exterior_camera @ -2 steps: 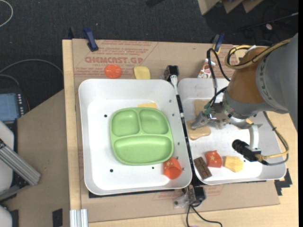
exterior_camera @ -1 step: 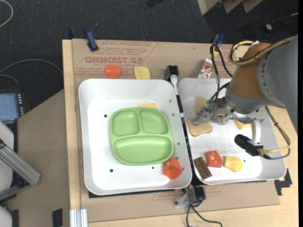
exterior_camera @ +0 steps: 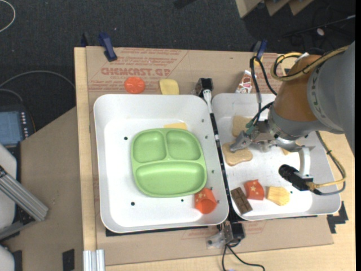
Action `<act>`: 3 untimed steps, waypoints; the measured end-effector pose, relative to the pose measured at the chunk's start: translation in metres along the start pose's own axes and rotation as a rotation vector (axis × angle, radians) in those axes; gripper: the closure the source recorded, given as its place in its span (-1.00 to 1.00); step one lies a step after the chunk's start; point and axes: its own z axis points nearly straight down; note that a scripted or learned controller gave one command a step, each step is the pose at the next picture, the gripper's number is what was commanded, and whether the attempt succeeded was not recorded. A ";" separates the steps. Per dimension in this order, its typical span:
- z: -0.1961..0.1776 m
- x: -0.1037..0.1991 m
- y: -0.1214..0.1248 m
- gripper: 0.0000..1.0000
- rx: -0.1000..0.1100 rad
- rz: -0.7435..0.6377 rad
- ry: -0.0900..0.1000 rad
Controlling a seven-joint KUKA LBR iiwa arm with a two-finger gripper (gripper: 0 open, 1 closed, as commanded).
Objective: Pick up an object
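The hand (exterior_camera: 243, 142) sits low in the right bin (exterior_camera: 321, 208), right of centre frame, its tips over a tan biscuit (exterior_camera: 237, 154); I cannot tell how wide it stands. Lower in that bin lie a red block (exterior_camera: 254, 189), a yellow wedge (exterior_camera: 277, 195) and a brown bar (exterior_camera: 240, 200). The left bin (exterior_camera: 107, 151) holds a green tray (exterior_camera: 167, 162) and an orange cup (exterior_camera: 206, 201). Both bins rest on a cardboard-covered tabletop (exterior_camera: 90, 78) printed "CHEMCAST" at upper left. Dark carpet (exterior_camera: 141, 10) lies beyond.

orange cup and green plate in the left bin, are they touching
Apart. The camera view shows a strip of white bin floor between the orange cup and the lower right corner of the green plate.
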 end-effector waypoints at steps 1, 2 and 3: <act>0.001 0.003 0.011 -1.00 0.002 -0.002 0.000; 0.001 0.004 0.058 -1.00 -0.001 -0.004 0.000; 0.002 0.005 0.092 -1.00 0.001 -0.005 0.000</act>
